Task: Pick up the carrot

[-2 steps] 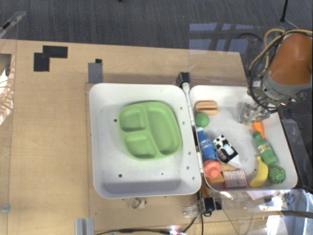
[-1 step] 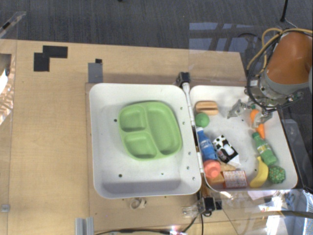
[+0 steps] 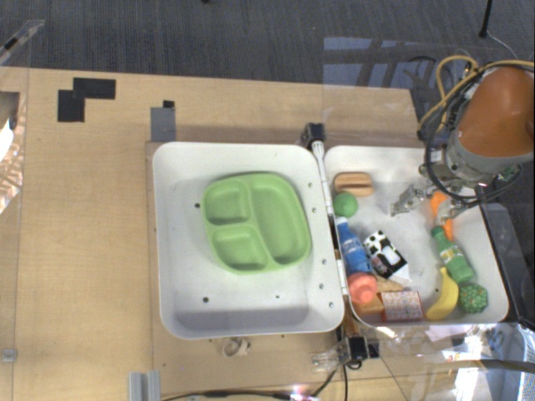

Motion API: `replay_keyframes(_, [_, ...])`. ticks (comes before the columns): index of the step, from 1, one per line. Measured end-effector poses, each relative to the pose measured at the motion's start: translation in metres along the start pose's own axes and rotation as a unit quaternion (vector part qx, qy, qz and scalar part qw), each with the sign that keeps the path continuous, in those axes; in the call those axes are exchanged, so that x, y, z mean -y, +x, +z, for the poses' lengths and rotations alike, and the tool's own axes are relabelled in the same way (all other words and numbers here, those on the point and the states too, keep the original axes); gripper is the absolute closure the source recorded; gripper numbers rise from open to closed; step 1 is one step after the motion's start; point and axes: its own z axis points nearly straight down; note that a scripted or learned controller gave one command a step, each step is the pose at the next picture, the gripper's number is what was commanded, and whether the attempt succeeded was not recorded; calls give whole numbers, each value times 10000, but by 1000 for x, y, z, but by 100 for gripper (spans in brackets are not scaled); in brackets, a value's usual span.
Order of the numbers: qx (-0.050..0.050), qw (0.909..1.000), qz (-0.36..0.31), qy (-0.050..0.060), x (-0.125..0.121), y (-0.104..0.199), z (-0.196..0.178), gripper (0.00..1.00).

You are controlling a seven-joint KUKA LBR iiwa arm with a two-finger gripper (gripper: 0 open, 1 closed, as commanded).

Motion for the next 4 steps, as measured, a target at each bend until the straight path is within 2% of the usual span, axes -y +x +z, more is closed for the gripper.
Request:
replay_keyframes(1, [-14,10000,23,61,4,1,-15,100])
replay_keyframes(2, [0,10000,25,57,4,0,-14,0])
replay_keyframes(3, [22,9959,-899,26,-8,-2,-4,0])
replay_keyframes(4, [21,9922,-1249,24,-30,2,-2,0])
